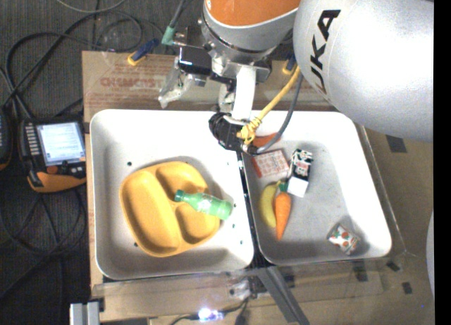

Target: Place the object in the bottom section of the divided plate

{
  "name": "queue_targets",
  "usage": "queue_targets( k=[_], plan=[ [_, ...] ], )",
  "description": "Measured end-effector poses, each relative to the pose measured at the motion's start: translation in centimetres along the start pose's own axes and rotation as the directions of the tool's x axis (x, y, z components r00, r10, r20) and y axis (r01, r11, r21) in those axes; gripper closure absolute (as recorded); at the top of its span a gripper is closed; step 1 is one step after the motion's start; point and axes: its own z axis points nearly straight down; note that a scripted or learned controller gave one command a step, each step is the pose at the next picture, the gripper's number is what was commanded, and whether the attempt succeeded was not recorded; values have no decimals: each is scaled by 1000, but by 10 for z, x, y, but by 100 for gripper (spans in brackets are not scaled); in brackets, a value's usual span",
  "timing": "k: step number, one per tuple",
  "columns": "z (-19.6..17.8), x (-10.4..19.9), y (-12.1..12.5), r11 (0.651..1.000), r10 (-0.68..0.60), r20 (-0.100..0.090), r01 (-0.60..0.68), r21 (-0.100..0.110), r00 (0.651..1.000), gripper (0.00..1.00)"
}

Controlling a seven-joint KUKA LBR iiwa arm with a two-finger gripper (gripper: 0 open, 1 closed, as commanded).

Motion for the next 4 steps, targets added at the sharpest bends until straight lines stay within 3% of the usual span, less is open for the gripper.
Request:
queue_targets(
  k=[1,2,3,4],
  plan=[
    [0,0,0,1000,0,0,0,0,1000,0],
    [-8,0,0,1000,0,5,0,1,1000,100],
    [68,10,-49,953,-302,-1,302,0,953,100],
    [68,10,-49,954,-301,0,301,0,954,0]
  ],
)
